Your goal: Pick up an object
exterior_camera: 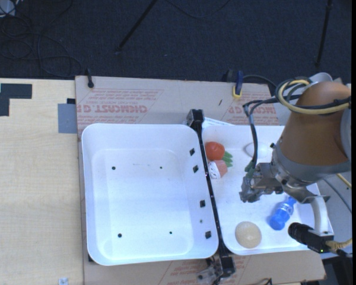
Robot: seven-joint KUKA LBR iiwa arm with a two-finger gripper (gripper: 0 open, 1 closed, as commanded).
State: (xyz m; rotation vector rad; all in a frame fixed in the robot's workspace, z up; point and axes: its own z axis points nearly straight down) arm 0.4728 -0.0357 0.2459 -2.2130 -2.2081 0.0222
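So the grey arm [311,138] comes in from the right, and its gripper [252,190] sits low over the right bin [237,144]. That bin has a red tomato-looking toy with a green bit [215,150] up by the divider, a small pinkish-white piece [218,169] just below it, a blue bottle-like thing [280,214] near the gripper, and a beige round object [248,234] at the front. The left bin [142,195] sits beside it on brown cardboard [142,103].
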